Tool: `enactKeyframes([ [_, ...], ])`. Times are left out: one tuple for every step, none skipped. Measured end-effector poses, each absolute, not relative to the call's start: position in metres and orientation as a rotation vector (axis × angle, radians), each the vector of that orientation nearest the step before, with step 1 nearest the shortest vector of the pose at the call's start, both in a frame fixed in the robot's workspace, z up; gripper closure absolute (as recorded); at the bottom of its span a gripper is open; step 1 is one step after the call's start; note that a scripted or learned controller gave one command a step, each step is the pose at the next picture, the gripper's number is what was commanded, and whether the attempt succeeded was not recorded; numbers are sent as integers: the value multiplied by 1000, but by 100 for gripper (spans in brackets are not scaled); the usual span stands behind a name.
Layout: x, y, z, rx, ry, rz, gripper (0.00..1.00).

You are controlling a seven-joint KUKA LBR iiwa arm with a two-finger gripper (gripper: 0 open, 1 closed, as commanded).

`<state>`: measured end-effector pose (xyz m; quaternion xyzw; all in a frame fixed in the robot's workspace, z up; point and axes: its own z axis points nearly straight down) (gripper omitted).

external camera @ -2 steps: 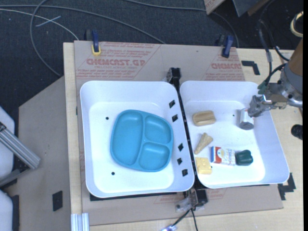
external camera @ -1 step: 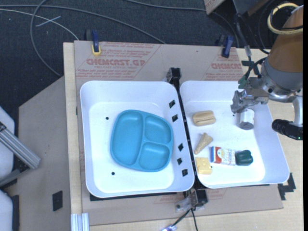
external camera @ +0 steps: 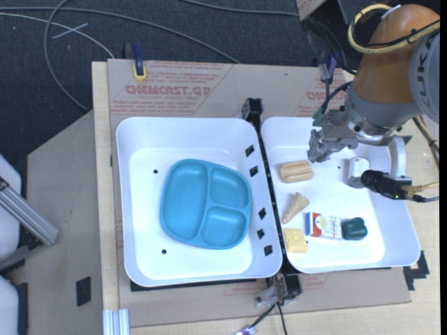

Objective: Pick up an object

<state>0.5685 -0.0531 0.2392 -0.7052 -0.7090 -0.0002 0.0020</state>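
Observation:
My gripper (external camera: 318, 149) hangs over the right bin (external camera: 399, 255), just right of and slightly above a tan bread-roll-shaped piece (external camera: 295, 171). Nothing shows between its tips. Below the roll lies a beige cone-shaped piece (external camera: 296, 206). A yellow block (external camera: 295, 240) sits near the bin's front left corner. A red, white and blue carton (external camera: 321, 226) lies beside a dark green object (external camera: 354, 228).
The left bin (external camera: 133, 187) holds a blue divided plate (external camera: 206, 203). A black clip divider (external camera: 255, 152) runs between the bins. The arm's grey and orange body (external camera: 391, 54) looms over the right bin's back right, with a black cable fitting (external camera: 380, 181) beside it.

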Motion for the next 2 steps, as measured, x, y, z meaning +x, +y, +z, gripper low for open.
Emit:
enactKeyframes([
  [577, -4, 232, -2213, -2226, -1, 100],
  [602, 52, 222, -2214, -2227, -4, 100],
])
